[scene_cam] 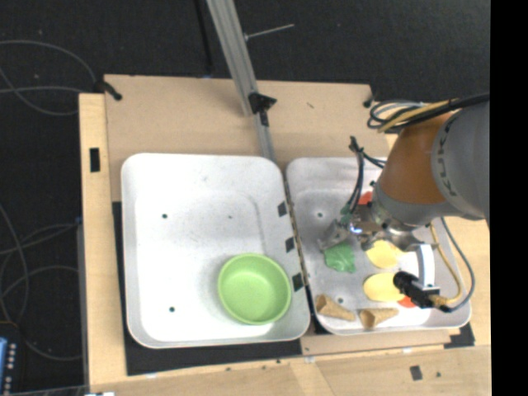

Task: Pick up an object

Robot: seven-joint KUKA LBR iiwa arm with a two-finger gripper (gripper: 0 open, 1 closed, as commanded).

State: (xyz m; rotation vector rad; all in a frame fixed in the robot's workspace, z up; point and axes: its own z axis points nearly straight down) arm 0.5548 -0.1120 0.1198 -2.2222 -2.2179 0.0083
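My gripper hangs low over the right bin, near its middle, at the end of the grey arm with the orange band. Just below it, touching or nearly so, lies a small crumpled green object. Two yellow pieces sit to the right of that, one by the wrist and one nearer the front. Two tan wedges rest along the bin's front wall. I see nothing lifted off the bin floor.
The left bin holds a light green bowl near its front right corner. A slanted metal post rises behind the bins. A small orange bit lies at the right bin's front right.
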